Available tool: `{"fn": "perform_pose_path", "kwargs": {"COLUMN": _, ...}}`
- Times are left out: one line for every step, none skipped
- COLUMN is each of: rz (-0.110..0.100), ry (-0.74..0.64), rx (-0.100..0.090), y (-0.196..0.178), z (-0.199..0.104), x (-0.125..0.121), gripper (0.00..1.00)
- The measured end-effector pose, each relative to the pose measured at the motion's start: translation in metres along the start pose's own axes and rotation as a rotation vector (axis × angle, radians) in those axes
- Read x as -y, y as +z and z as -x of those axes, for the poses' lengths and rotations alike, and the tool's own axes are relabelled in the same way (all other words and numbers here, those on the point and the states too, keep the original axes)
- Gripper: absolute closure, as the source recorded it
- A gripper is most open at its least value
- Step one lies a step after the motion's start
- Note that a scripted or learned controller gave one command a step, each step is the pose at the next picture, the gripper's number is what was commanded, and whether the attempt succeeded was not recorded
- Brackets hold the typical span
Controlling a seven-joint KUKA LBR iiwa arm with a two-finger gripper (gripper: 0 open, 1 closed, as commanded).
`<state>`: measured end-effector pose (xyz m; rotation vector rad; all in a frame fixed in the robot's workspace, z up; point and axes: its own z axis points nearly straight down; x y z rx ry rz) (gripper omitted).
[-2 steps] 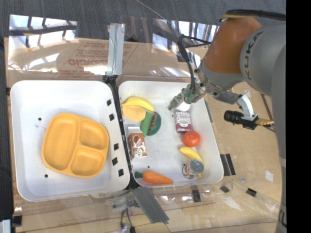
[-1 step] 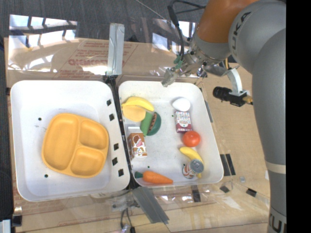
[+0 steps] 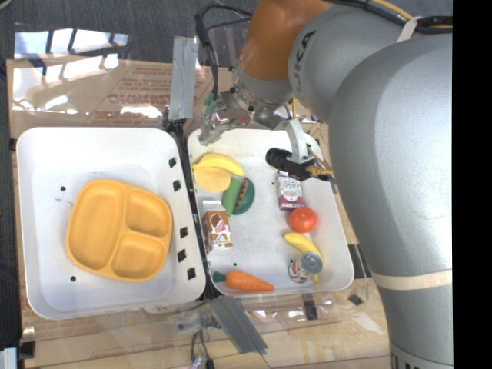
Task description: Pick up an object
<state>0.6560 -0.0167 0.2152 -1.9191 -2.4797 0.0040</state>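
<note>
My gripper [image 3: 214,127] hangs over the back left corner of the right bin [image 3: 265,261], just above the rim, with nothing seen in it. Right below it lie a yellow banana [image 3: 219,164] and a pale yellow round piece [image 3: 210,179]. Beside them is a green and dark round item [image 3: 240,196]. Further forward lie a brown carton [image 3: 218,230] and an orange carrot [image 3: 247,283]. Along the right side are a red and white carton [image 3: 290,191], a red tomato [image 3: 303,220], a small banana [image 3: 302,244] and a small can [image 3: 307,266].
The left bin [image 3: 46,167] holds a yellow divided tray [image 3: 119,227]. A black divider [image 3: 188,206] runs between the two bins. The bulky grey arm [image 3: 384,129] covers the right side of the bench and overhangs the right bin's far edge.
</note>
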Motion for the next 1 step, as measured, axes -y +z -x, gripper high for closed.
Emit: {"fn": "perform_pose_path", "kwargs": {"rz": 0.001, "ry": -0.57, "rx": 0.004, "y": 0.0242, "z": 0.0432, "x": 0.0477, "gripper": 1.0}}
